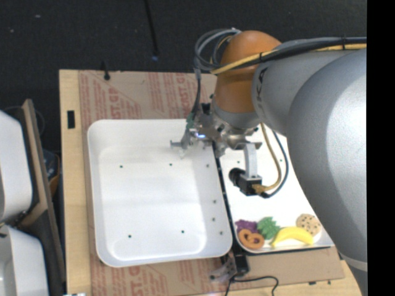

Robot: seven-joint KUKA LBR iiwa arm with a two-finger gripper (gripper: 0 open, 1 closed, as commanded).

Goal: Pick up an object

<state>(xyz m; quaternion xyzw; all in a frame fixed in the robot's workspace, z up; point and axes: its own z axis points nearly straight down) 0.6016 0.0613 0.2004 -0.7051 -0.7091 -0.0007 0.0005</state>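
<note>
While the left bin (148, 190) shows a bare white floor marked by a few small dark dots, the gripper (188, 139) hangs above that bin's upper right corner, just left of the wall shared by the two bins. Whether the gripper is open or closed cannot be told from this slant, and nothing is seen held in it. A coiled cable (213, 45) loops over the wrist, probably kept slack so that the joint can turn.

The right bin (284, 208) carries the task's things, all crowded into its lower end at the lower right of the frame, well apart from the gripper. They probably gather against the low wall because it stops them sliding.

Count, left to right:
- purple grapes (247, 226): one
- orange round piece (251, 240): one
- green leafy piece (269, 227): one
- banana (291, 236): one
- cookie (307, 224): one

That makes five toys, two bins and one arm (321, 97), on one tabletop (136, 97). The pick is judged not yet begun.
</note>
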